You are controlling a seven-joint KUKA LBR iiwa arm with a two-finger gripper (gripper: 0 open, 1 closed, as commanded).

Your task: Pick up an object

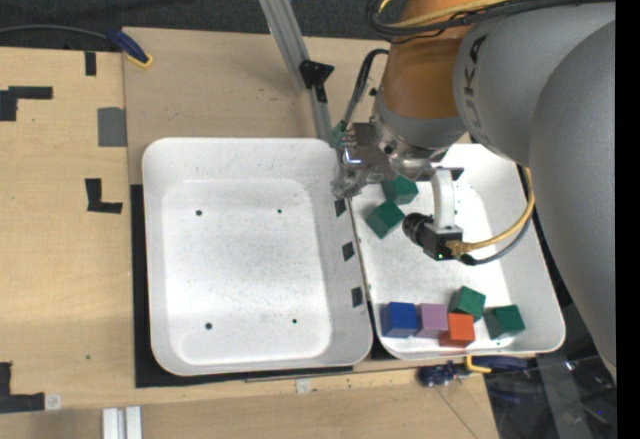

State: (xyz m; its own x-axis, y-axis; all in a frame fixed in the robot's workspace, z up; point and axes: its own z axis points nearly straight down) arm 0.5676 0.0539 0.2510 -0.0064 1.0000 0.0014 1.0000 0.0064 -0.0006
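Note:
My gripper [352, 177] hangs over the left edge of the right bin [530, 257], under the arm's orange band. Just below and to the right of it lies a green block [384, 220]. A second green block [403, 189] sits close behind that one, partly hidden by the wrist. At the bin's front edge there is a row of blocks: blue [400, 318], purple [434, 317], orange [460, 329], and two more green ones [467, 301] [505, 320].
The left bin [160, 227] stands beside the right one, their walls meeting under the gripper. A slanted metal pole [285, 22] rises behind the bins. A black cable fitting [430, 235] hangs from the wrist over the right bin.

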